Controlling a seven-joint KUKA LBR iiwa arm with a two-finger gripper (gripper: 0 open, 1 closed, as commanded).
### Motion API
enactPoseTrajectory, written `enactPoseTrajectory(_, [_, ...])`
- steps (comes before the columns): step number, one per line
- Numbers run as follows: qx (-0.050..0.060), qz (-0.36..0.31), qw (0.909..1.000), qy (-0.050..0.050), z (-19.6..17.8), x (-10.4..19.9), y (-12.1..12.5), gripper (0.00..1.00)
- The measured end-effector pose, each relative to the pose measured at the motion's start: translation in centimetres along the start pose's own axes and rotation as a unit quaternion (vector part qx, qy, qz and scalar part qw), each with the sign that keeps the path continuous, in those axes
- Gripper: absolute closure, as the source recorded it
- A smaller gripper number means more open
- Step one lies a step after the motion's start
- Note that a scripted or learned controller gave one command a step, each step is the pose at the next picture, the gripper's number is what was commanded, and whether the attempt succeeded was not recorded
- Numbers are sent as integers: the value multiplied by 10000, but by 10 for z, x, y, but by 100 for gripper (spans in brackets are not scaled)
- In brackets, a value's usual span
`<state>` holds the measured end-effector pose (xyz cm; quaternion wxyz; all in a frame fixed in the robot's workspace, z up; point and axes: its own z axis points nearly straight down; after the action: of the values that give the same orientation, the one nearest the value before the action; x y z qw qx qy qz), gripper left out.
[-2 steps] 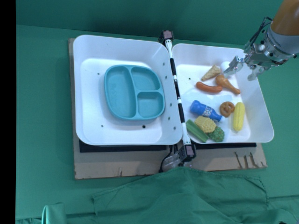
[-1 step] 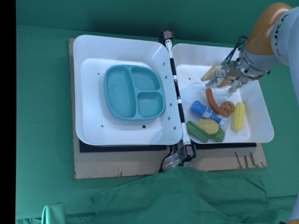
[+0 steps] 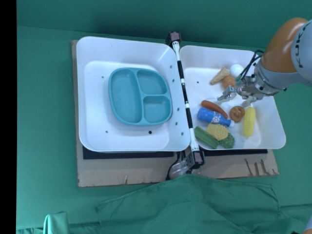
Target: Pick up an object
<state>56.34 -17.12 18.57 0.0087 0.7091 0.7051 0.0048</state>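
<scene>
Altogether — two bins (image 3: 97,57), one plate (image 3: 140,95)

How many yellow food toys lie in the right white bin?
2. A long yellow plastic corn cob lies near the bin's right side, below the two-finger gripper. A bumpy yellow corn piece lies lower, beside a green cucumber. The arm may hide others.
</scene>
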Motion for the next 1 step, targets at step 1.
enactPoseTrajectory(1, [38, -39, 10000, 12, -10, 22, 95, 0])
